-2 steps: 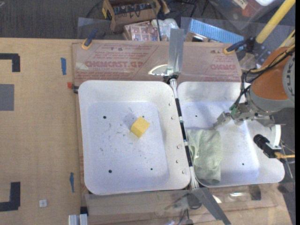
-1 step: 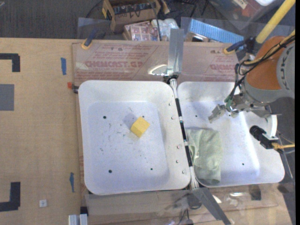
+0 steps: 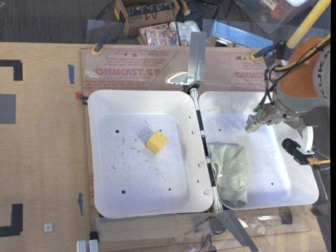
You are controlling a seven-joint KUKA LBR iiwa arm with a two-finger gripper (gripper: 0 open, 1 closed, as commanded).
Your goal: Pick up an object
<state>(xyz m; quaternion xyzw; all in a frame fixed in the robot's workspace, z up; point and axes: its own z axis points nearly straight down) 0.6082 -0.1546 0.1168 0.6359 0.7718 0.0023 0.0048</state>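
Note:
A small yellow block (image 3: 156, 142) lies near the middle of the left bin (image 3: 105, 114). A pale green cloth (image 3: 231, 171) lies crumpled in the right bin (image 3: 294, 193), against its left wall and reaching the front edge. My gripper (image 3: 253, 124) hangs over the back part of the right bin, up and to the right of the cloth and apart from it. The grey arm with its orange band (image 3: 299, 80) comes in from the right edge. Nothing shows under the gripper's tip but bare bin floor.
A metal divider (image 3: 202, 140) runs between the two bins. A cardboard sheet (image 3: 136, 70) stands behind them, with boxes and clutter beyond it. A yellow pole (image 3: 312, 14) slants at the top right. A black part on the arm (image 3: 294, 150) overhangs the right bin's right side.

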